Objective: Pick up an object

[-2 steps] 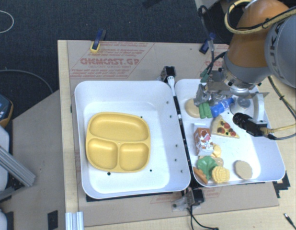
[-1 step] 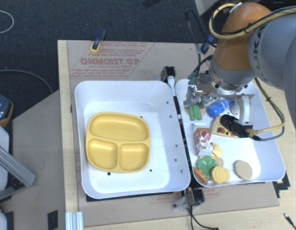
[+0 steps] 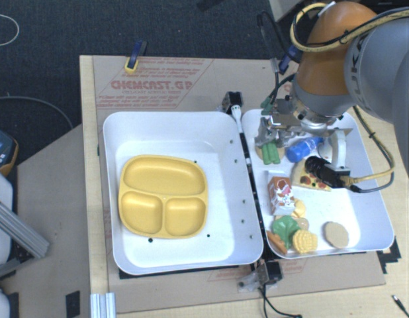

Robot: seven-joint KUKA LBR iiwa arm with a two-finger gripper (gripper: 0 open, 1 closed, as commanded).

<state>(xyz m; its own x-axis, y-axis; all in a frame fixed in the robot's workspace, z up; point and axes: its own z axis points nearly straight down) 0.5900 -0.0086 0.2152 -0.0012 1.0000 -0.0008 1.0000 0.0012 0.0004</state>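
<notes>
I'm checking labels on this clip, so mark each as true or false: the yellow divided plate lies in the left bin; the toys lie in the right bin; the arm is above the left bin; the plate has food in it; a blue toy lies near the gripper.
1. The yellow divided plate lies in the left bin. True.
2. The toys lie in the right bin. True.
3. The arm is above the left bin. False: it is above the far end of the right bin.
4. The plate has food in it. False: its three compartments hold nothing.
5. A blue toy lies near the gripper. True.
</notes>
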